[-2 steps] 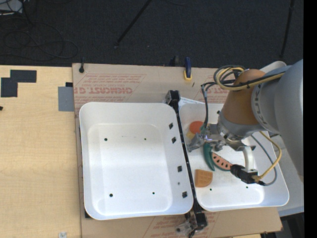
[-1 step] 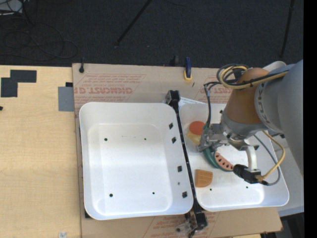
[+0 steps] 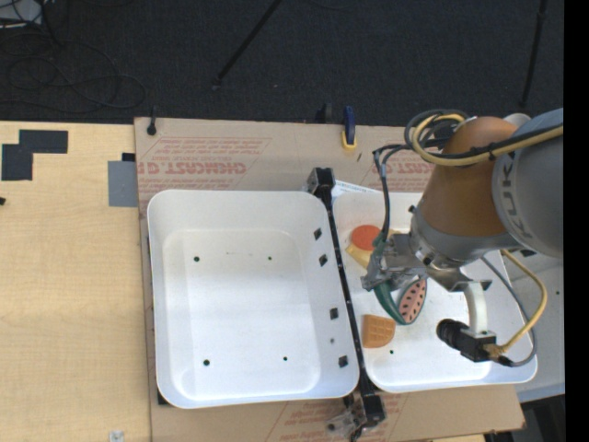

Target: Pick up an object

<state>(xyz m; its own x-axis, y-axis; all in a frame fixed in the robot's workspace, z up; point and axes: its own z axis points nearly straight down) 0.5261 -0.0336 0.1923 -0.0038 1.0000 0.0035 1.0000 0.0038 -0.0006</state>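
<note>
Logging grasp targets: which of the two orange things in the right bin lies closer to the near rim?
The tan-orange piece beside the divider; the redder orange one lies farther back.

Beyond the far edge of your bench lies dark carpet, with loose cables trailing across its left part. The light wood benchtop carries black and grey rectangular patches near its far left edge. A printed cardboard sheet covers the bench's right side, a blue clamp gripping its far edge.

Right bin holds three objects — orange round piece, tan wedge, red-green speckled oval.
</note>
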